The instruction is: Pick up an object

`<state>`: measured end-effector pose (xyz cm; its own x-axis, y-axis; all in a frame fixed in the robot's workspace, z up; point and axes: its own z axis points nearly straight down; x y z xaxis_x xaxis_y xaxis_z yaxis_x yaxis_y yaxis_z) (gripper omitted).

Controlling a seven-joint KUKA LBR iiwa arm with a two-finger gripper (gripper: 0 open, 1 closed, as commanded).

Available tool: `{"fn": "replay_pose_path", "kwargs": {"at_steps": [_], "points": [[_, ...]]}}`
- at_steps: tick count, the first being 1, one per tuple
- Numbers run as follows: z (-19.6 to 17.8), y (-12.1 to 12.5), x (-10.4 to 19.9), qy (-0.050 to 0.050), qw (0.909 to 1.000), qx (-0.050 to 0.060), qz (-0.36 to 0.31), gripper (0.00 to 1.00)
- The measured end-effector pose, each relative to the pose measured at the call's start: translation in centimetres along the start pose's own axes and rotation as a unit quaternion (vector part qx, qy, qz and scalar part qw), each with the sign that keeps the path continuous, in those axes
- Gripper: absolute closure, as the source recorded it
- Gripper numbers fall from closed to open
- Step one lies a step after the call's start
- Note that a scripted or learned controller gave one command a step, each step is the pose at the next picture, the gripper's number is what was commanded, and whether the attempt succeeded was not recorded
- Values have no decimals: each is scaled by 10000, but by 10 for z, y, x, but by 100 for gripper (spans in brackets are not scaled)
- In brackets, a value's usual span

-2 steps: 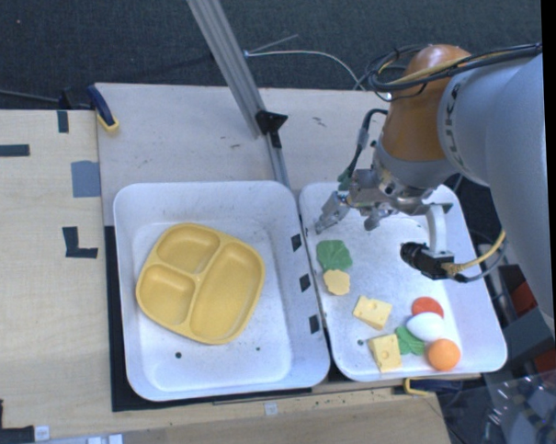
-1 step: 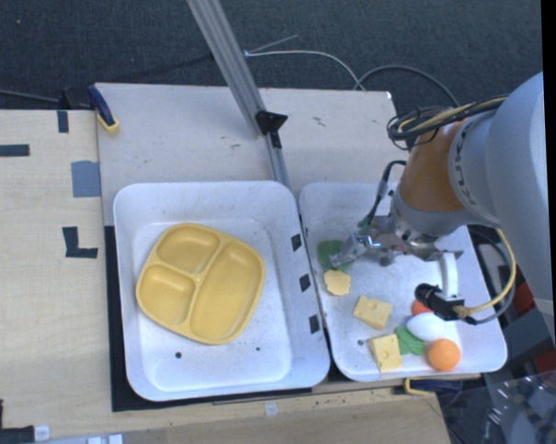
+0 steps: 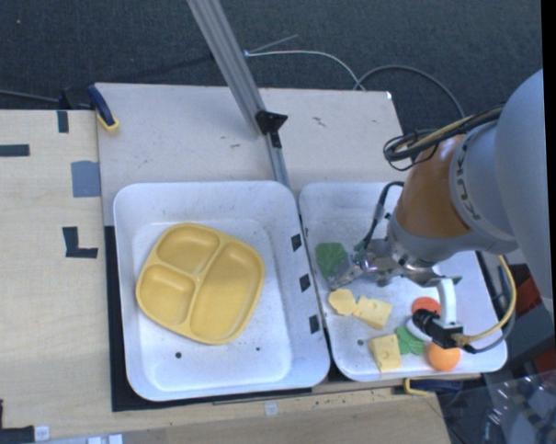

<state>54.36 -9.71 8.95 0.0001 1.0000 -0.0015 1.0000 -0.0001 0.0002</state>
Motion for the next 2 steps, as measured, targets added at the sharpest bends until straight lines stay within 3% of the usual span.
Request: {"fn": "replay_pose_path", "kwargs": {"at_steps": [1, 2], "points": [[-104, 2, 35, 11, 10000, -29, -24, 0], [3, -21, -14, 6, 10000, 9, 18, 0]]}}
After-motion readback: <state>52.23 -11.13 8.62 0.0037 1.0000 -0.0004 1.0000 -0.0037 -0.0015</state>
